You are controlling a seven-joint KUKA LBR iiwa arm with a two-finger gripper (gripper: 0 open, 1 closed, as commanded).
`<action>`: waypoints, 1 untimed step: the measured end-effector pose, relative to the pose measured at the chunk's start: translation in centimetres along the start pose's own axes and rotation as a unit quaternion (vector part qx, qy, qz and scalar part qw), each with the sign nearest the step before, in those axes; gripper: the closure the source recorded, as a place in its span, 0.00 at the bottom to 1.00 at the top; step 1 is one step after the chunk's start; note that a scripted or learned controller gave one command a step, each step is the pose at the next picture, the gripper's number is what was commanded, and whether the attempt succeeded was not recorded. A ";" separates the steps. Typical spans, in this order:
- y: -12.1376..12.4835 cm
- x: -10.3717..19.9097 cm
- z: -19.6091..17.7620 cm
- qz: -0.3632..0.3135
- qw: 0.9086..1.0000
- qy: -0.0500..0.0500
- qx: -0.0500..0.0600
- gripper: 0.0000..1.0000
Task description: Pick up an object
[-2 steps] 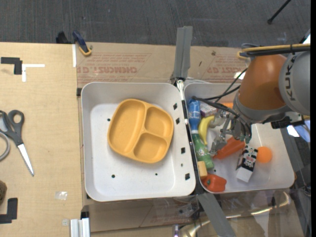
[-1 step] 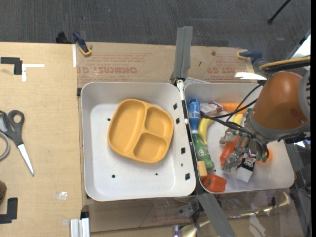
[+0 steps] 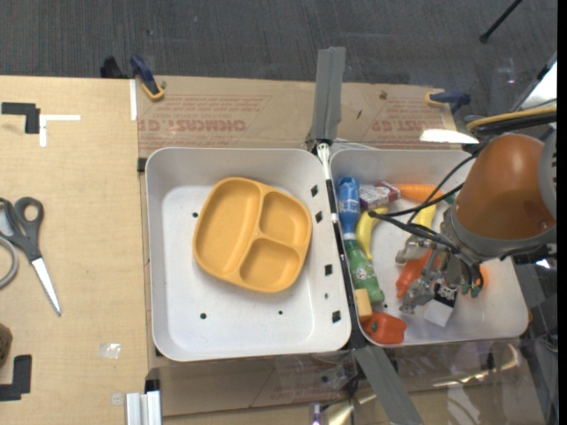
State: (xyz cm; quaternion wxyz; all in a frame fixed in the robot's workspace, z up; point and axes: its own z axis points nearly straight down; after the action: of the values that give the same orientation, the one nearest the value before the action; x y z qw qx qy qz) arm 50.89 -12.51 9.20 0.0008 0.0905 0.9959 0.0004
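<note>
My gripper (image 3: 427, 283) hangs low over the right bin (image 3: 505, 326), below the arm's orange band (image 3: 500, 189). Close around it lie a small orange piece (image 3: 407, 278) on its left and a white block (image 3: 439, 312) just below it. A red toy (image 3: 385, 328) sits at the bin's front left corner. Along the bin's left wall lie a blue bottle (image 3: 347, 197), a yellow banana (image 3: 367, 229) and a green bottle (image 3: 362, 270). An orange carrot (image 3: 416, 191) and a purple-and-white packet (image 3: 384, 193) rest at the back.
The left bin (image 3: 168, 308) holds a yellow divided plate (image 3: 253, 235). Scissors (image 3: 32, 248) lie on the bench at far left. Black cables run across the right bin towards the wrist.
</note>
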 end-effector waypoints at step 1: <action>3.2 0.2 0.0 0.081 0.997 0.000 0.000 0.00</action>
State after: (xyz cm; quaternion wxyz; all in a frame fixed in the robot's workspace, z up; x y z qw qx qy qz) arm 51.28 -9.30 9.17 0.0005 0.1711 0.9853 0.0001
